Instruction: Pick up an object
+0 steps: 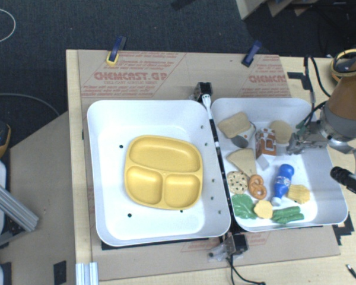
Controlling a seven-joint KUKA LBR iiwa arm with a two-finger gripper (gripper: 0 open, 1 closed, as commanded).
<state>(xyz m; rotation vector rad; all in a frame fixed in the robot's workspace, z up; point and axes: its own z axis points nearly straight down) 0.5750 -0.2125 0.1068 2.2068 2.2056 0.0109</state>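
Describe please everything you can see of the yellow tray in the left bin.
The yellow tray is a rounded, smooth, plastic-looking dish with three compartments: one long compartment at the far side and two smaller ones at the near side. All three hold nothing. It lies flat and upright near the middle of the left bin, resting on its white floor, apart from the bin walls. Nothing else touches it.

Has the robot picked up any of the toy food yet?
Not yet, it seems. The pincer sits low over the right bin, near its right wall, and no toy shows between its tips. The blue bottle, pretzel and cookie all lie in that bin. The yellow tray sits in the left bin. The whole pick is left.
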